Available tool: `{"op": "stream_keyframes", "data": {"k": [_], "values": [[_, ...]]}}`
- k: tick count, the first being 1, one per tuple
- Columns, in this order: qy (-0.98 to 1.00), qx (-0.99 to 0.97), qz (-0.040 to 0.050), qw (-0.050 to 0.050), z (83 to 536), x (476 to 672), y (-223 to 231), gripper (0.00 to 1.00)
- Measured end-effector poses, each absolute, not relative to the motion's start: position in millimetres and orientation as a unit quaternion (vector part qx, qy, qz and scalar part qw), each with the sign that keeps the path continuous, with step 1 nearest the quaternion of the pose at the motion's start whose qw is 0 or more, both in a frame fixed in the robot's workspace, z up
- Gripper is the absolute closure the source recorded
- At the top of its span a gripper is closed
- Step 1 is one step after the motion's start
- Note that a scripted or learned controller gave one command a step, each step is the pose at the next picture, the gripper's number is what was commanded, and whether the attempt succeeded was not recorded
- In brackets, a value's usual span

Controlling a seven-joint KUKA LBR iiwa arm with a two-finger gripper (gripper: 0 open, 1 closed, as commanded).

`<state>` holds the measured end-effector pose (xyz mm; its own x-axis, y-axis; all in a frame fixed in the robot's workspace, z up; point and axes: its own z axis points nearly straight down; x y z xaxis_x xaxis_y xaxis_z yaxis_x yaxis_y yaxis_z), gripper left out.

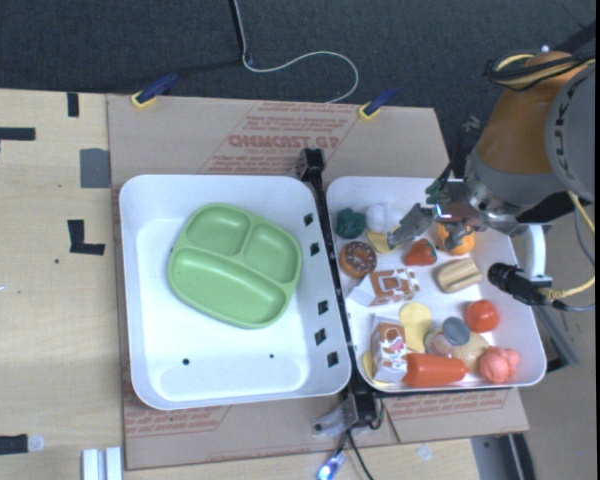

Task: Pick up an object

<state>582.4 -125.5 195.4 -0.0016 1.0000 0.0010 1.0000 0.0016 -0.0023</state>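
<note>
The right bin (536, 303) holds several toy foods. Among them are a dark green piece (350, 221), a white piece (378, 214), a brown round cookie (358, 258), a red wedge (420, 253), a tan roll (457, 273), a red tomato (482, 315) and a long red-orange pepper (435, 370). My gripper (408, 230) hangs low over the upper part of this bin, between the white piece and the red wedge, pointing down-left. Nothing visibly sits in it. An orange piece (456, 236) lies partly under the wrist.
The left bin (140, 268) holds a green divided plate (235, 264). A black divider (325, 268) runs between the bins. More toys crowd the right bin's lower half: a white-brown box (392, 286), a yellow piece (415, 318), a pink one (498, 364).
</note>
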Motion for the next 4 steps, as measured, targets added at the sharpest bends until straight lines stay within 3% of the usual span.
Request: {"op": "stream_keyframes", "data": {"k": [1,2,3,4], "values": [[-0.707,-0.707,0.0028,0.003,96,556.2,-95,0.00],[-0.707,-0.707,0.0009,0.001,111,558.2,-95,1.00],[-0.712,-0.702,-0.0072,-0.004,285,564.9,13,1.00],[-0.709,-0.706,0.0013,0.001,260,561.2,51,1.00]]}}
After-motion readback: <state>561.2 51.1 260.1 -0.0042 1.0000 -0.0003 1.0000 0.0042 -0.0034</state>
